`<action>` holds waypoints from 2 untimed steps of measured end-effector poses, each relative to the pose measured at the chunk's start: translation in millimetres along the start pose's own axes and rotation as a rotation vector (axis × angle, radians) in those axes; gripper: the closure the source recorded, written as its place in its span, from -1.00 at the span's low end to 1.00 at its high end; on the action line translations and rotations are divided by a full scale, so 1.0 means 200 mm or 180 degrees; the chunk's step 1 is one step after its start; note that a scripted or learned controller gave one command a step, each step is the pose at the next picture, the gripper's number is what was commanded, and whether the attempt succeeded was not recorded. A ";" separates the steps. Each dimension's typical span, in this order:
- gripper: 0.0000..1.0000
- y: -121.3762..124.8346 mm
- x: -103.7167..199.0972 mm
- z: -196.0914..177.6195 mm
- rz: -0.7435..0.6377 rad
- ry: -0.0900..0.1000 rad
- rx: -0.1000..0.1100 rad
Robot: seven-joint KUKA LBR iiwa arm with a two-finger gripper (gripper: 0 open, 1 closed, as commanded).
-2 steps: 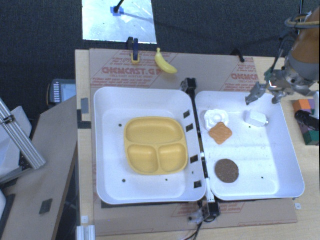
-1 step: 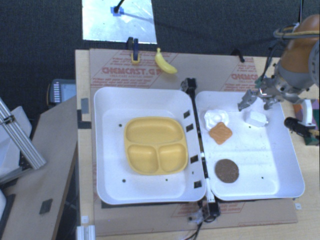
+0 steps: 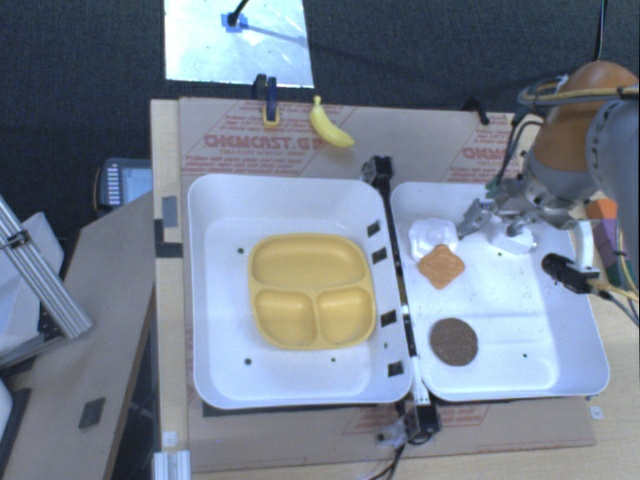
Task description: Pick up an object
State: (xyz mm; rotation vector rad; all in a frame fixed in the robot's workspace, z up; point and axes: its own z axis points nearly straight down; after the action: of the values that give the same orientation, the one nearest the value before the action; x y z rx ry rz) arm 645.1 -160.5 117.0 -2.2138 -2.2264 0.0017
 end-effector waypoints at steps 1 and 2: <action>-1.00 0.03 -0.01 0.07 0.0004 -0.0024 -0.0060; 1.00 0.04 -0.01 0.01 -0.0005 -0.0034 -0.0088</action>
State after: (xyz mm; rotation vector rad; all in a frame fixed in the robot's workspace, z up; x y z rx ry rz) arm 652.6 -163.2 115.2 -2.2309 -2.2475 -0.0176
